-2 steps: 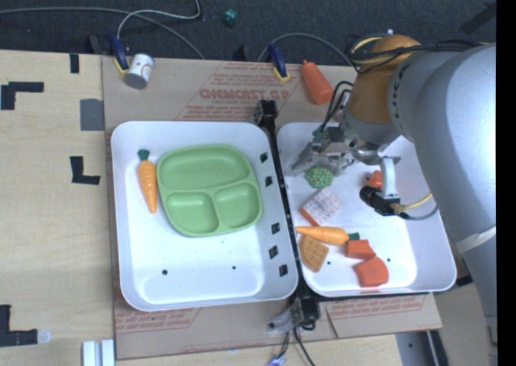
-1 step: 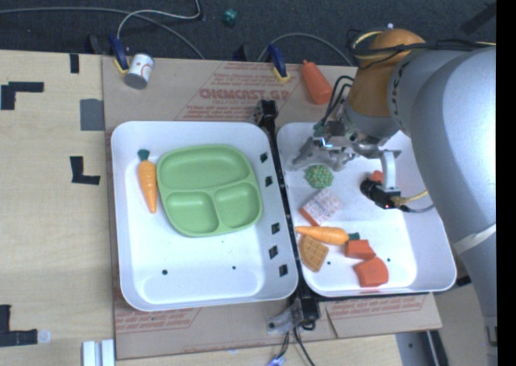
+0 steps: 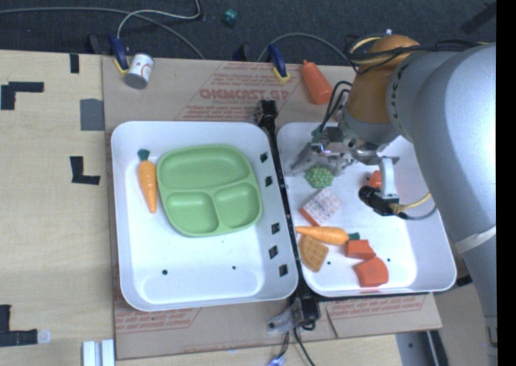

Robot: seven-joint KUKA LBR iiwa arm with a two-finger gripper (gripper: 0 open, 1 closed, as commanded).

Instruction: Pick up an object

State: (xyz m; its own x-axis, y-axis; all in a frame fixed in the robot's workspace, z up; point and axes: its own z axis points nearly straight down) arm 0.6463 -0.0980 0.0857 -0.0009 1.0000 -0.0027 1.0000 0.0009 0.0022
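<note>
Grey metal gripper (image 3: 322, 155) hangs low in the right bin (image 3: 419, 259), fingers spread and holding nothing, just above a green broccoli piece (image 3: 320, 176). Just below that lies a pink-and-white wafer (image 3: 323, 208), then a carrot (image 3: 322, 234) and red blocks (image 3: 367, 264) farther down. Likely risks: the fingers may close off-centre and squeeze the rounded broccoli out sideways, or nudge it against the wafer.

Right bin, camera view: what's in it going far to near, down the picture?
gripper → green broccoli-like piece → pink-and-white packet → carrot → waffle-like brown piece → orange-red block nearest the front rim.
</note>
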